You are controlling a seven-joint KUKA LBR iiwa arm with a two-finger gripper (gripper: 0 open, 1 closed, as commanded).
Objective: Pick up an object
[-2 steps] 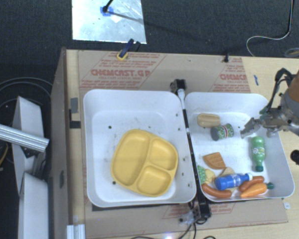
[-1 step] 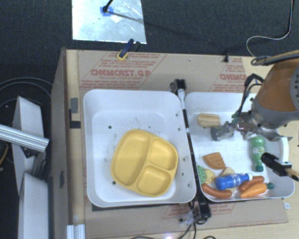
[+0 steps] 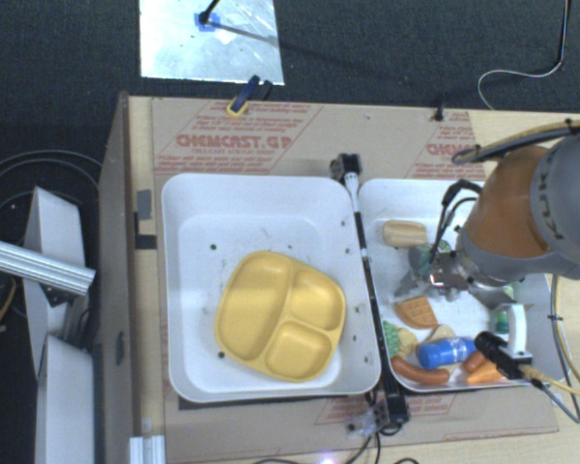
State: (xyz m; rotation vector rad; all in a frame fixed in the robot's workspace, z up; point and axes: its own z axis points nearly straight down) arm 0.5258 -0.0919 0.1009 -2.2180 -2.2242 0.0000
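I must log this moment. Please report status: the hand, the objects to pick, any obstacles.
Hand low in right white bin, fingers unclear. Orange waffle-like toy beside it, not gripped. Blue bottle, tan bread piece nearby. Yellow divided plastic tray in left bin.

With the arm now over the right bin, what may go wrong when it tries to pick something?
Two risks, both judged from this view.
1. The toy foods in the right bin lie packed at its near end: the blue piece, the sausage and the orange wedge touch or nearly touch, so the hand may catch two or push one aside.
2. The bread-like piece sits near the dividing rim, where the hand might strike it.
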